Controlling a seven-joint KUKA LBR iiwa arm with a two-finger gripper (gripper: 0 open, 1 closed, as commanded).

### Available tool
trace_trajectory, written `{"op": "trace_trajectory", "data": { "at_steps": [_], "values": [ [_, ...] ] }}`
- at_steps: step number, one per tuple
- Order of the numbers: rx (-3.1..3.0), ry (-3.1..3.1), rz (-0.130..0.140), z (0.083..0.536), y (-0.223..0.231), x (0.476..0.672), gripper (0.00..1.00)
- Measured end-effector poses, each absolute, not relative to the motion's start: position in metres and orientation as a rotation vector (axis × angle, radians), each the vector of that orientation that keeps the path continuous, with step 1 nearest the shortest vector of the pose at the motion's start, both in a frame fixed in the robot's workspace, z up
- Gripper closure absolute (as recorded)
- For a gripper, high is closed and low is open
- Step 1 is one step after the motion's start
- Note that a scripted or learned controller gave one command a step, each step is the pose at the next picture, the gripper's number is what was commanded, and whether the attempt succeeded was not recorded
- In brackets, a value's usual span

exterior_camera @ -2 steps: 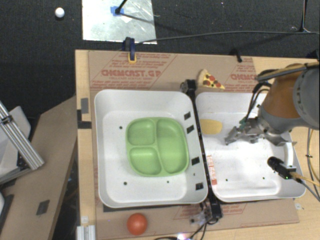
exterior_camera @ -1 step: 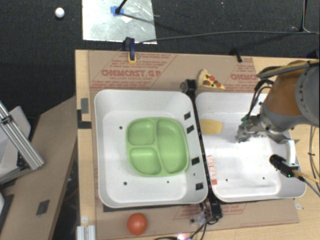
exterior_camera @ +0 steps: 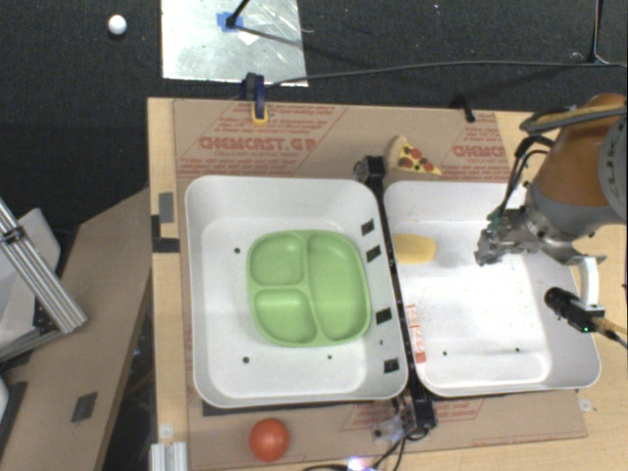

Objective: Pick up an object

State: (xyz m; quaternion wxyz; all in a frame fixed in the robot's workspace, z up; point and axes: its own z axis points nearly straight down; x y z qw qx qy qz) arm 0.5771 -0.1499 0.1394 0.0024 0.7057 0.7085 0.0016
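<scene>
**Claw over the right bin, yellow piece nearby**

The claw [exterior_camera: 488,246] hangs over the right bin [exterior_camera: 530,373], near the yellow block [exterior_camera: 413,250] by its left wall, likely lining up a grab. Whether it grips cannot be told. The green tray [exterior_camera: 308,287] fills the left bin [exterior_camera: 211,361].

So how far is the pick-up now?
Nothing looks picked yet. The yellow piece lies in the right bin, by its left wall. The gripper is over that bin, apart from the piece, to its right. Reaching, grasping and lifting are left.
</scene>
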Motion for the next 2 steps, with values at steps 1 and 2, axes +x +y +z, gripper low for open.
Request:
{"op": "trace_trajectory", "data": {
  "at_steps": [1,2],
  "values": [
    [2.210,2.223,0.007,0.201,-0.143,0.581,1.00],
    [2.210,2.224,0.007,0.256,-0.143,0.583,1.00]
  ]
}}
